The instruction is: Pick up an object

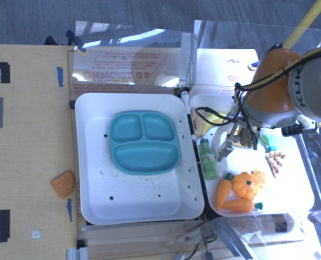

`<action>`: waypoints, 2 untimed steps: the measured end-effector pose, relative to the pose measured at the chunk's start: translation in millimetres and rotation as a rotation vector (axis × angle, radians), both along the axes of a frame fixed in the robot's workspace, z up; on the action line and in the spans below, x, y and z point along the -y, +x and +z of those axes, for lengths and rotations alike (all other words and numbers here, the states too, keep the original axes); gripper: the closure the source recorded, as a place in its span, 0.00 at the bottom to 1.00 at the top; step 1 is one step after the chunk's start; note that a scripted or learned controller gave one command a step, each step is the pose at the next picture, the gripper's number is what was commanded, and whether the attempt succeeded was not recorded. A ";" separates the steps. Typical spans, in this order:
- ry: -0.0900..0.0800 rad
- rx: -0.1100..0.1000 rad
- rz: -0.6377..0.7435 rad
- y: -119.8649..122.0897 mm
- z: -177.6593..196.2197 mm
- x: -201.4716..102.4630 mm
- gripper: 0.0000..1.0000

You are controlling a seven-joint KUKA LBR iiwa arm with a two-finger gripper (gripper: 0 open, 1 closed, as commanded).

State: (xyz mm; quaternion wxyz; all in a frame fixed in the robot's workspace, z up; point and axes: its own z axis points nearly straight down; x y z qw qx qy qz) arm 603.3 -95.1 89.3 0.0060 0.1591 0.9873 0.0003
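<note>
Looking over the table (25,145), we start with the two white bins: the left bin (90,199) carries a teal divided plate (144,142), and the right bin (303,196) holds the small toys we could pick from. The arm (276,83) hangs over the right bin's upper part.

Largest of the toys is the orange pumpkin (245,184), with two carrots (231,198) touching it at the bin's near end. We judge all three to be light, hollow plastic, stiff and rather slippery; the pumpkin's round body would want a wide pinch across its middle, while a carrot is better taken across its narrow shaft. A green bottle (208,158) lies along the bin's left wall, slim and smooth, likely to roll; its closeness to the wall leaves little room for a finger. A small ridged tan piece (274,161) lies to the right, well apart from the rest.

The gripper (231,144) sits just beside the bottle, above the pumpkin. Its fingers appear spread, with nothing between them.
</note>
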 end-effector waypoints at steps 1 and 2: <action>0.000 -0.002 0.016 -66.1 0.5 19.9 0.00; 0.000 0.001 0.031 4.0 -0.1 2.8 0.00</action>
